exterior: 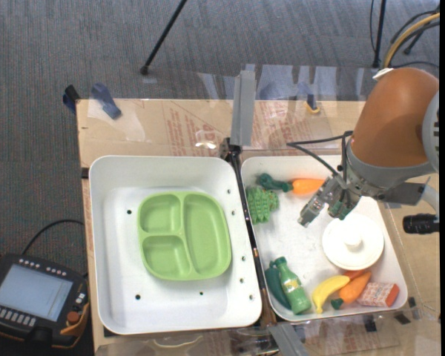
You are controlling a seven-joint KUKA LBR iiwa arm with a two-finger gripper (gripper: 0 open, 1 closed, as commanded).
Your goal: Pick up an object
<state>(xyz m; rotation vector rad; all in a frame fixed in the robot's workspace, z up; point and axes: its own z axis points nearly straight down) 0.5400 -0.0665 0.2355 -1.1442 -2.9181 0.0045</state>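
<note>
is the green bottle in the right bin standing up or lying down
Lying down. The green bottle rests on its side on the floor of the right bin, cap toward the bin's middle, base toward the near rim, beside the banana.

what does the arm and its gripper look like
The arm shows as a big rounded orange housing above a grey wrist collar. A thin black cable loops off its left side. The gripper is small, grey metal with greenish parts and slim fingers.

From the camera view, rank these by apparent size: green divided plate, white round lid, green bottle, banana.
1. green divided plate, clearly largest.
2. white round lid.
3. green bottle and banana look about alike; I would not rank one over the other.
</note>
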